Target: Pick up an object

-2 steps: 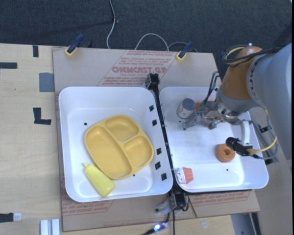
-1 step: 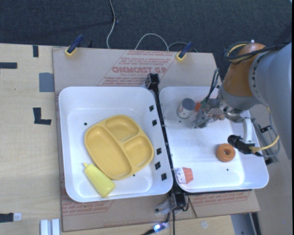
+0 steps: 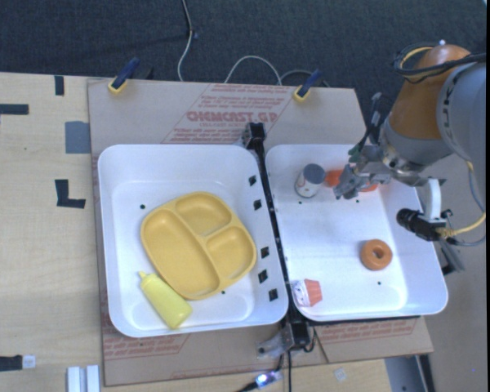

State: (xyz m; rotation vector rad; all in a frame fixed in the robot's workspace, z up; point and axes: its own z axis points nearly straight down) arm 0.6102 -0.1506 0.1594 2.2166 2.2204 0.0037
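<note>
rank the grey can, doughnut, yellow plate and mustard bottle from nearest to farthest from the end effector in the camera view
1. Grey can: right bin, far end, just left of the end effector.
2. Doughnut: right bin, nearer the camera, right side.
3. Yellow plate: middle of the left bin.
4. Mustard bottle: left bin, near-left corner, against the plate.

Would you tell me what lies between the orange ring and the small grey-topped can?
Only bare white bin floor separates the orange ring from the can in the camera view.
</note>
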